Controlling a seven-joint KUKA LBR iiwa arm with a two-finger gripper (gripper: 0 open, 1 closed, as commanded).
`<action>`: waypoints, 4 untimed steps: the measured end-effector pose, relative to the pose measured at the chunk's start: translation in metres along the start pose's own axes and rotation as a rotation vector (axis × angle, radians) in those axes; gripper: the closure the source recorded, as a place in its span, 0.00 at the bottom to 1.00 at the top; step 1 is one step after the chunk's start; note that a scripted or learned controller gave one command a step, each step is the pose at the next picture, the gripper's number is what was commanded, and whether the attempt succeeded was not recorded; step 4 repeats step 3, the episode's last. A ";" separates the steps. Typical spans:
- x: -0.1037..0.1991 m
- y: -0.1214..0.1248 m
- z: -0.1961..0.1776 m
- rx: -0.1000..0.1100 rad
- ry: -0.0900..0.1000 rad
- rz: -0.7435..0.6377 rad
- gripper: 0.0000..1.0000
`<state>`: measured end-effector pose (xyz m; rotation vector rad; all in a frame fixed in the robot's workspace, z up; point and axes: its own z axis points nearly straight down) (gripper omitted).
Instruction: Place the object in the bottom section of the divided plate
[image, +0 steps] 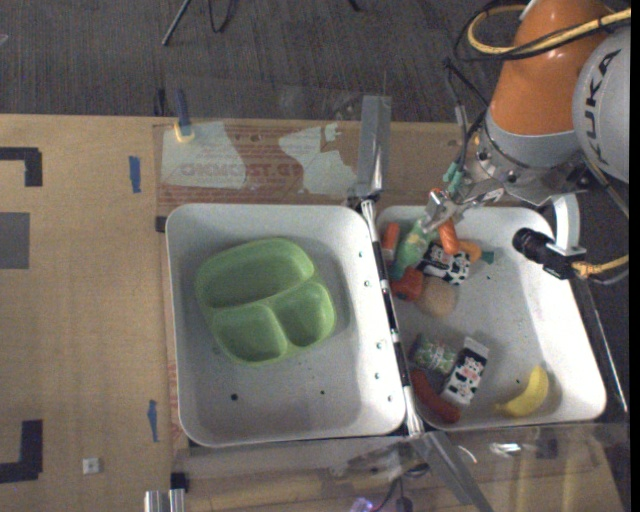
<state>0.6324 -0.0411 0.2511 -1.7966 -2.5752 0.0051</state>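
A green divided plate lies in the left bin, with one large section toward the back and two smaller ones toward the front; nothing lies in any of them. My gripper hangs over the back left corner of the right bin. It is just above a pile of small items: a green bottle-shaped piece, an orange carrot, a cow-patterned carton and a red piece. I cannot make out anything held in it.
Toward the front of the right bin lie a green packet, a second cow-patterned carton, a red pepper and a yellow banana. A beige lump sits mid-bin. A metal divider separates the bins.
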 end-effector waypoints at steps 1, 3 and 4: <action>0.109 0.042 0.006 -0.002 0.000 -0.306 1.00; 0.211 0.037 0.124 -0.001 0.001 -0.416 0.00; 0.211 0.037 0.124 -0.001 0.001 -0.416 0.00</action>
